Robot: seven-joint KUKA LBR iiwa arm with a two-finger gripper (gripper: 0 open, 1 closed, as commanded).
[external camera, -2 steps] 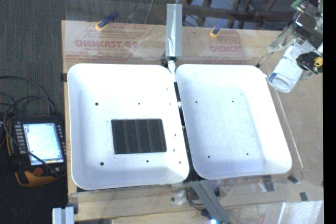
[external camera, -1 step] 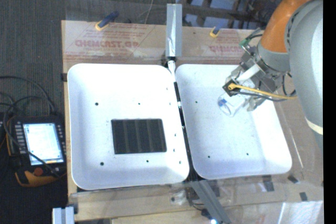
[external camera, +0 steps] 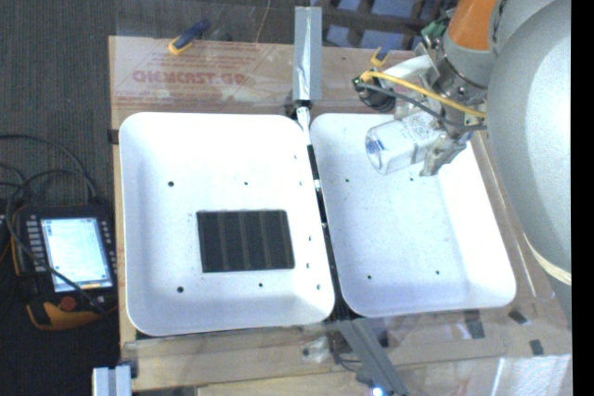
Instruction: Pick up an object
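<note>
A clear plastic cup [external camera: 390, 149] lies on its side in the air over the back of the right bin [external camera: 418, 274], its open mouth facing left. My gripper [external camera: 424, 146] reaches in from the right and is shut on the cup's base end, with one finger [external camera: 434, 159] showing against it. A flat dark ribbed rectangle [external camera: 244, 240] lies on the floor of the left bin [external camera: 167, 162], far from the gripper.
A grey metal post [external camera: 307, 56] stands behind the seam between the bins. A yellow cable [external camera: 408, 86] loops along the wrist. A blue and yellow clamp [external camera: 188, 35] sits on the back board. A handheld controller [external camera: 70, 255] lies left of the bench.
</note>
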